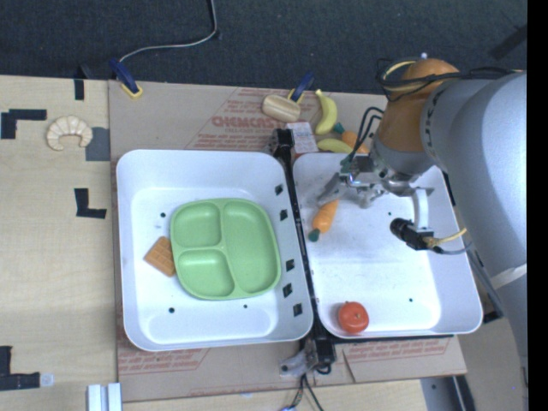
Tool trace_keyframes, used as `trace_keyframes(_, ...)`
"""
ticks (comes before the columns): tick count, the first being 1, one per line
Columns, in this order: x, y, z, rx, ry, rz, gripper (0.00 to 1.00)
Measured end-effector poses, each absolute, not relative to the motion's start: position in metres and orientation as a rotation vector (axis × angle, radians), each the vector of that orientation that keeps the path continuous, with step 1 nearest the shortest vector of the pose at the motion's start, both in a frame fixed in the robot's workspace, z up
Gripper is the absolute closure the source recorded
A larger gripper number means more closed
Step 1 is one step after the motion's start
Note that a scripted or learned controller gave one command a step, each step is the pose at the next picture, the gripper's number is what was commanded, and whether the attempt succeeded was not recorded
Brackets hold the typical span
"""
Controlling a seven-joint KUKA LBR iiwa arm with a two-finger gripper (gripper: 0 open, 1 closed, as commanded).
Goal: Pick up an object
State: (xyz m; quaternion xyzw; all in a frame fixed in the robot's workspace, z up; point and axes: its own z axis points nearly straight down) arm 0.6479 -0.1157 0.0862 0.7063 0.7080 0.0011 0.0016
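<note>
Camera view from above takes in a light wooden bench (51,255) with black tape marks on its left part, a sheet of printed brown cardboard (214,127) laid over it, and a strip of dark carpet (257,15) along the top, where a thin white cable (171,45) trails. On the cardboard sit two shallow white bins side by side. The left bin (141,178) holds a green divided plate (226,248) with three compartments, and a tan cracker-like square (160,256) lies partly tucked under the plate's left edge. The right bin (445,298) holds a red tomato (352,317) near its front edge and a small orange carrot (324,217) with a green tip, lying tilted near the bin's left wall in the upper part.

The grey arm (497,169) fills the right side, with its orange band (407,114) above the wrist. The gripper (342,188) reaches down into the right bin's upper left area, its tip just above the carrot's upper end; whether it touches the carrot, and whether it is spread or closed, cannot be made out.

Behind the bins, on the cardboard, lie a yellow banana (326,112), a beige bread-roll shape (281,107) and a small boxed item (300,136). A croissant (68,132) rests on the bench at the far left. Two blue clips (126,77) hold the cardboard's top edge.
</note>
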Motion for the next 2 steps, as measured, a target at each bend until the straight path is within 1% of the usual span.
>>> trace_keyframes(1,0.648,-0.116,0.0961,2.215,2.222,0.002,1.0)
trace_keyframes(2,0.6478,-0.116,0.0957,2.216,2.222,0.002,0.0)
